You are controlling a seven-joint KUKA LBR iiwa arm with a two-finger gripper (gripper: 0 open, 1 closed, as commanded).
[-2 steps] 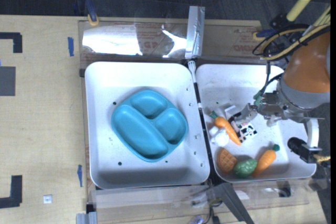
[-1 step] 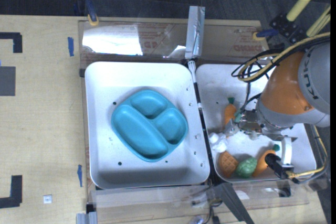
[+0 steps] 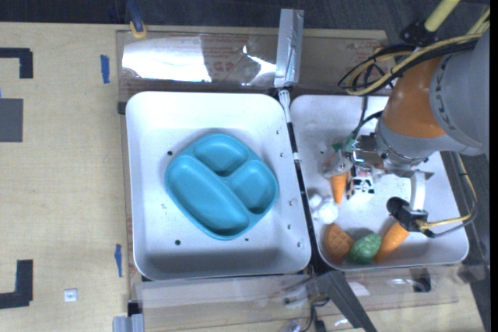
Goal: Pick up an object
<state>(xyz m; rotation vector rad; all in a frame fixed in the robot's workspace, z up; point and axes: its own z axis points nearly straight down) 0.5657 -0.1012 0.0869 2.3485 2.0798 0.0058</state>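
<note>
My gripper (image 3: 352, 167) hangs low over the left part of the right bin (image 3: 443, 245), with the arm reaching in from the right. A small orange carrot-shaped piece (image 3: 338, 186) lies right at the gripper's left side, touching or nearly touching it. Whether it is held cannot be told. Near the front of the same bin lie an orange rounded toy (image 3: 337, 242), a green lumpy toy (image 3: 364, 247) and a larger orange carrot-shaped toy (image 3: 394, 238). Two small white pieces (image 3: 323, 207) sit by the bin's left wall.
The left bin (image 3: 148, 128) holds a blue divided plate (image 3: 222, 184) in its middle. The divider between the bins (image 3: 294, 167) runs close to the gripper's left. Yellow and black cables (image 3: 373, 66) loop behind the right bin.
</note>
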